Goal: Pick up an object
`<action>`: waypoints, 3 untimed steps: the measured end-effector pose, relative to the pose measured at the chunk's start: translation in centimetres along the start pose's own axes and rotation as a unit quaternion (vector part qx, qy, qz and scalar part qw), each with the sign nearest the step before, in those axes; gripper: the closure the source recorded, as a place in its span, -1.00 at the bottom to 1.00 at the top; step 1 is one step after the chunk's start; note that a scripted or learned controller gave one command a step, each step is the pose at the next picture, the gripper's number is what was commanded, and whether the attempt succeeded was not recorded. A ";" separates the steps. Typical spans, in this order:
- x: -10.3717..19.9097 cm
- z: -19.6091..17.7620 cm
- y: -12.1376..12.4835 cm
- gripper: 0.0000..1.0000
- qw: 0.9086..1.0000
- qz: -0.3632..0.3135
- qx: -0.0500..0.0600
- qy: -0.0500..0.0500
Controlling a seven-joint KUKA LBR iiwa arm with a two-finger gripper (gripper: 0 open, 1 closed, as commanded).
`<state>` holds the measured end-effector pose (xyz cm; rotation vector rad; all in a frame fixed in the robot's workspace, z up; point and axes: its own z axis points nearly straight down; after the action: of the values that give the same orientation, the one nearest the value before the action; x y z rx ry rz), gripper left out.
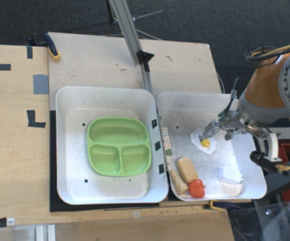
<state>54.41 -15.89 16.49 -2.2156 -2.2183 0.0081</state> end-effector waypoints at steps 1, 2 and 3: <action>0.9 5.1 0.5 -1.00 1.000 0.000 -0.001 0.000; 0.8 7.5 0.5 -1.00 1.000 0.000 -0.004 -0.002; 0.8 6.4 0.6 1.00 1.000 0.000 -0.005 -0.002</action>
<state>54.92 -15.05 10.08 -2.2216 -2.2263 0.0003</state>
